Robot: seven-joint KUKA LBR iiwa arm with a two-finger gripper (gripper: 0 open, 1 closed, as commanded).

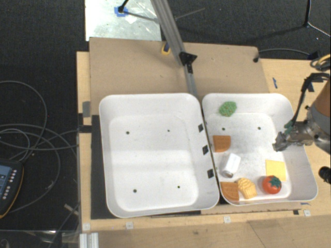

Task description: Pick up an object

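In the right bin (pixel 289 107), six small things lie apart from one another, and none is between the gripper's fingers. A green crinkled piece (pixel 227 108) sits near the far edge, toward the far-left corner. An orange-brown flat piece (pixel 222 143) lies against the left wall, about midway along it. Just nearer the camera, a small white block (pixel 231 163) rests tilted on the floor of the bin. In the near-left corner another orange-brown flat piece (pixel 230 191) lies partly up the rim, and a yellow ridged item (pixel 246 188) touches its right side. A red tomato-like toy with a green top (pixel 272 184) stands near the near edge, right of the yellow ridged item, and a pale yellow square slice (pixel 275 168) lies just beyond it, close to the right wall.

The gripper (pixel 279 143) hangs over the right side of this bin, beyond the yellow slice and apart from it. It is dark and small here, so I cannot tell whether the jaws are apart or together. The arm (pixel 316 125) reaches in over the right rim.

The left bin (pixel 106 138) stands beside the right one, their inner walls touching. Both rest on a brown bench (pixel 134 66), and a grey pole (pixel 170 25) slants across its far edge.
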